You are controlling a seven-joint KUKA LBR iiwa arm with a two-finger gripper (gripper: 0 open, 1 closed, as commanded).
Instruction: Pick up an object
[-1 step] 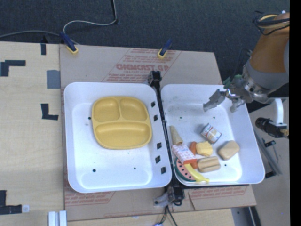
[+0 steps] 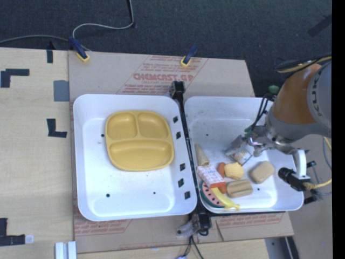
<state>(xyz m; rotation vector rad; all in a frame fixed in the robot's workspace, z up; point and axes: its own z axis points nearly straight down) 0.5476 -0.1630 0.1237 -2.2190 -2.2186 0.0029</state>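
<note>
My gripper (image 2: 245,149) hangs low in the right bin (image 2: 215,112), near its middle, and its fingers stand open. A small pale piece (image 2: 241,157) lies just under them, and I cannot tell whether they touch it. Close in front lie a yellow chunk (image 2: 234,170), a tan bread-like piece (image 2: 262,172) and a brown loaf (image 2: 239,188). Further left are a small orange item (image 2: 221,168), a pink and white packet (image 2: 207,173), a cone (image 2: 201,155), a banana (image 2: 225,198) and a watermelon slice (image 2: 212,195).
The left bin (image 2: 91,188) holds a yellow divided plate (image 2: 139,140) at its far middle. A black divider (image 2: 183,139) runs between the bins. The toys crowd the right bin's near half, some on a green-rimmed dish (image 2: 205,201).
</note>
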